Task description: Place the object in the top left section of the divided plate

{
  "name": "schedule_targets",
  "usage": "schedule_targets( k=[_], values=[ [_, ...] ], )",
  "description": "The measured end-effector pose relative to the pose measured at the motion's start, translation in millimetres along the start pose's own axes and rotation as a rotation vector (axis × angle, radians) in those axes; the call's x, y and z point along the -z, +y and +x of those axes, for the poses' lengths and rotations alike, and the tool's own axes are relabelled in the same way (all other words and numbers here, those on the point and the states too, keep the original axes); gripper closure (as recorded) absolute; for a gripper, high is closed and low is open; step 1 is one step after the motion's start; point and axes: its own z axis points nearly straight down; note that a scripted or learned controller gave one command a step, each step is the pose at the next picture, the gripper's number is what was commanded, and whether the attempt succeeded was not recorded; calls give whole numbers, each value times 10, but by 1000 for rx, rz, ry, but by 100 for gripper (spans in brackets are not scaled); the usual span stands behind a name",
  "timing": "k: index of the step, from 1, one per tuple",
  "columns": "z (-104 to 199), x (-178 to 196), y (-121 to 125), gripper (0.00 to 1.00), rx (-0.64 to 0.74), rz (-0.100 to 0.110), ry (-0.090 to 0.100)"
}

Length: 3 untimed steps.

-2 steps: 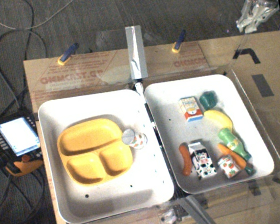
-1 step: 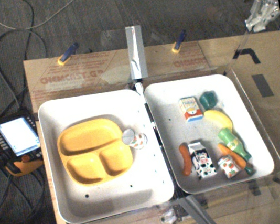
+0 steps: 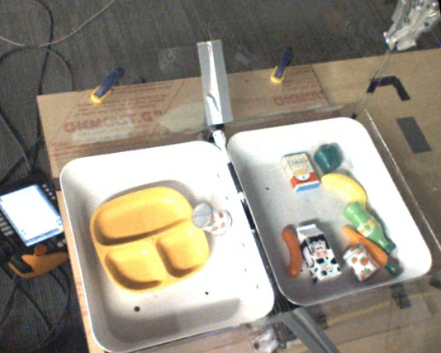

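A yellow divided plate (image 3: 148, 236) lies in the left white bin (image 3: 127, 321). It has one wide section along the top and two smaller ones below. A small round object (image 3: 211, 217), white with red spots and a clear grey top, rests against the plate's right rim. The right bin (image 3: 393, 184) holds several toy foods: a small orange carton (image 3: 301, 170), a dark green piece (image 3: 329, 157), a yellow fruit (image 3: 344, 188), a green bottle (image 3: 364, 221), a carrot (image 3: 373, 251), a red sausage (image 3: 291, 250), a cow-print carton (image 3: 319, 253) and a small strawberry carton (image 3: 358, 264).
A metal divider strip (image 3: 215, 88) stands at the back between the bins. Two yellow-and-blue clamps (image 3: 106, 85) (image 3: 281, 65) grip the cardboard backing. A handheld screen (image 3: 22, 217) sits left of the bench. A pale metal fixture (image 3: 410, 16) hangs at the top right.
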Motion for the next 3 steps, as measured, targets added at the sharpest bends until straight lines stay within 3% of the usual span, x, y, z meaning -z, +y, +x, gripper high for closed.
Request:
schedule_targets(
  k=[3],
  values=[
    [-36, 1, 8, 100, 175, -1, 1]
  ],
)
